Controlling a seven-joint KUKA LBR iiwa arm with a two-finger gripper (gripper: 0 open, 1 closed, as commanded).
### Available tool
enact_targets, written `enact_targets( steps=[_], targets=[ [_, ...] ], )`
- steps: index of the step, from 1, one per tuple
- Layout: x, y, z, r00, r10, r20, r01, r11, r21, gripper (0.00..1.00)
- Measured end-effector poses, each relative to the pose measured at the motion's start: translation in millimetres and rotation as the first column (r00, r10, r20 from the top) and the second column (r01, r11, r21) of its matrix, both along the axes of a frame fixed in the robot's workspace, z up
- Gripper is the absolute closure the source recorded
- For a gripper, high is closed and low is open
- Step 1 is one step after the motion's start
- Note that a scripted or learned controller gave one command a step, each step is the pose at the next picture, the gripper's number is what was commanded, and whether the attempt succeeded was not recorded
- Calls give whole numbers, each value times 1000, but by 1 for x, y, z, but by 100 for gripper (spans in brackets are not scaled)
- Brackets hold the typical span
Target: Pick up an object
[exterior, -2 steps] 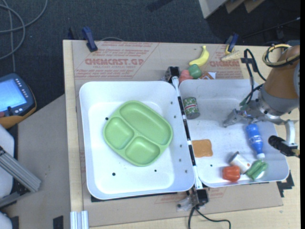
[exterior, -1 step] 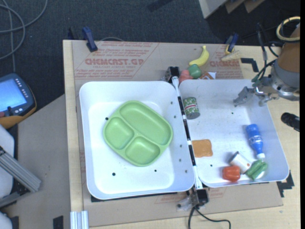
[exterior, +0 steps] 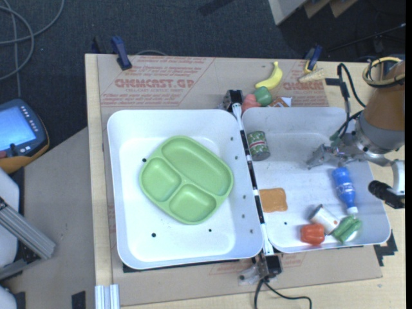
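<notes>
red object [exterior: 313, 234] sits below hand [exterior: 320, 154]; hand spread, empty; blue bottle [exterior: 344, 187] closest, straddle it crosswise

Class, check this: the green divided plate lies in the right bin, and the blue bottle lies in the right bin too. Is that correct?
Not quite. The camera view shows the plate in the left bin. The bottle does lie in the right bin.

Two bins [exterior: 129, 172]; one green plate [exterior: 187, 179]; one bottle [exterior: 344, 187]
</notes>
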State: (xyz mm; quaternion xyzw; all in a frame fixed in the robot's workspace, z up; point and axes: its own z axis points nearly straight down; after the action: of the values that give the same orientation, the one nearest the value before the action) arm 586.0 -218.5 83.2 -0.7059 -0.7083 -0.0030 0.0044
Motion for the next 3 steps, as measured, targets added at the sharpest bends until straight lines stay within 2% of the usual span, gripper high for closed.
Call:
enact_targets(
  steps=[2, 3],
  targets=[
    [-68, -1, 2, 1000, 1, 2, -1, 1000, -4, 0],
    [-68, -3, 12, 1000, -2, 5, 2, 1000, -9, 100]
  ],
)
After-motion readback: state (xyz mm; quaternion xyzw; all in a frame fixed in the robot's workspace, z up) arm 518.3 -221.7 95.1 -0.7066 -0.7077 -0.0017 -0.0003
